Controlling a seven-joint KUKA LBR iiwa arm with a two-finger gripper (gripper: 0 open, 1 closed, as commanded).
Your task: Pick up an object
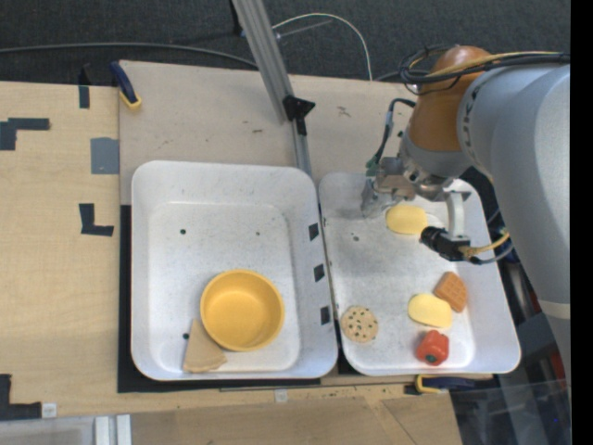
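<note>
Gripper (389, 185): low over the far end of the right bin (371, 272), below the arm (519, 156) with its orange band (443, 109); whether it is open or closed cannot be told, and nothing can be seen held in it. Pale yellow piece (405, 218): lies on the bin floor just beside the gripper, on its near right side; contact between the two cannot be judged. Black fitting with yellow cable (445, 242): just past that piece, nearer the bin's right wall. Orange waffle-like piece (452, 290): near the right wall, touching or just beside a second yellow piece (430, 311). Red item (432, 347): near front right corner, just in front of the second yellow piece. Cookie (359, 324): front left of the right bin, well apart from the gripper. Left bin (167, 193): holds a yellow bowl (242, 310), upright, at its front; a tan wedge (201, 352) lies against the bowl's front left edge. Table (56, 248): wood surface with dark tape marks at the left. Grey pole (269, 54): slants down from the far side to the gap between the bins.
</note>
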